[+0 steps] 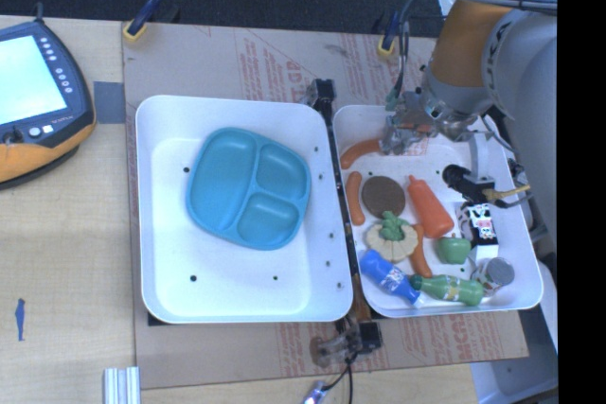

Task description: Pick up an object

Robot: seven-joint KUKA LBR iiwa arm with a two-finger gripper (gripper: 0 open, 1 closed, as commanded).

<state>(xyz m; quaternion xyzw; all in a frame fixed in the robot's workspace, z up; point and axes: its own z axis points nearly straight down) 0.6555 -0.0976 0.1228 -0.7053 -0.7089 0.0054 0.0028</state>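
RIGHT-HAND BIN, NEAR EDGE: We see a green bottle (450,289) lying on its side along the near edge of the right-hand bin (523,301). A crumpled blue piece (386,276) touches one end and a grey round cap (494,273) sits just beside the other.

Farther in lie a green toy pepper (453,249), a small black-and-white box (481,227) and a tan round piece with a green leafy top (393,237). Beyond them are an orange carrot (431,208), a brown disc (383,194) and a slim orange sausage (354,197), which runs along the edge shared with the left-hand bin (170,251). In the middle of that bin a blue divided plate (249,187) lies flat.

The curved orange sausage (360,150) lies in the far corner of the right-hand bin, next to the shared edge. Its long axis runs roughly along the far edge. One end dips toward the shared edge, and the other rises toward the gripper (402,139).

The gripper hangs over the far edge of the bin, with the sausage's raised end just beside it and not within it. We cannot tell whether the two touch, or whether the gripper is open or closed. We see nothing in its hold. Behind it the arm (473,33), with its orange band, reaches in from the bin's far right corner.
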